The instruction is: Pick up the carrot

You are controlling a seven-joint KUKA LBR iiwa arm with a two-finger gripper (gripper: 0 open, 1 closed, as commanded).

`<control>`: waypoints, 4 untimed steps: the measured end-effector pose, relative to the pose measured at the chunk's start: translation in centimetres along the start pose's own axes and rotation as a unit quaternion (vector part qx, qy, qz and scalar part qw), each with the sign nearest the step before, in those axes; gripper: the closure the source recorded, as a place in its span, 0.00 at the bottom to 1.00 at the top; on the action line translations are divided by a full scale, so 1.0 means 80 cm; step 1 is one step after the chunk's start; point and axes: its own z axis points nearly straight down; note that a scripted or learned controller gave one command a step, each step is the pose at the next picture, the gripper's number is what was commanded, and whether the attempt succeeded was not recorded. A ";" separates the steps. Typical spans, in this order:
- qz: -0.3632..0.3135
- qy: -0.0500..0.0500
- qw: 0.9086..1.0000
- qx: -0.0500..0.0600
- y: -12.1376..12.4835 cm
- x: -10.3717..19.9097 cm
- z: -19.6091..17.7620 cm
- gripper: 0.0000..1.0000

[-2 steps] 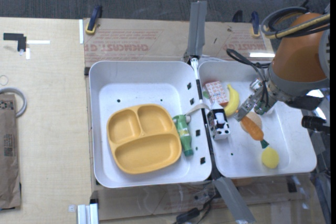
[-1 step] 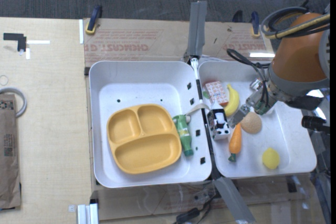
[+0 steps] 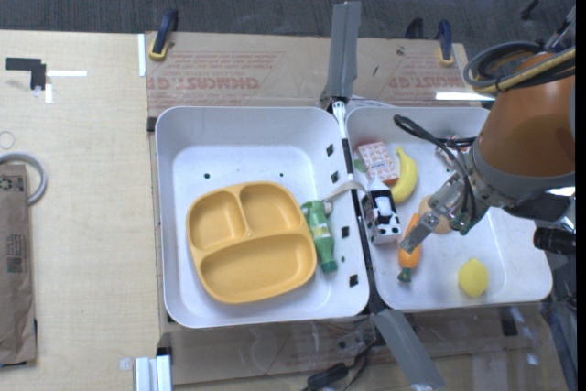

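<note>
Lemon (image 3: 473,277) beside carrot (image 3: 409,254), gripper (image 3: 414,237) just above

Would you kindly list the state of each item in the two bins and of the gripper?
carrot: lying in the right bin, under the gripper
gripper: low over the carrot
banana: lying in the right bin
lemon: resting in the right bin
green bottle: lying on its side beside the plate
yellow plate: flat in the left bin
</note>
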 end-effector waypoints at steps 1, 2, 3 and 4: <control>-0.049 -0.001 0.999 -0.001 -0.035 -0.013 0.125 0.00; -0.047 -0.001 0.999 -0.001 -0.035 -0.014 0.114 1.00; -0.027 -0.001 1.000 -0.001 0.111 -0.037 -0.001 1.00; 0.101 -0.001 0.995 0.000 0.162 -0.070 0.000 1.00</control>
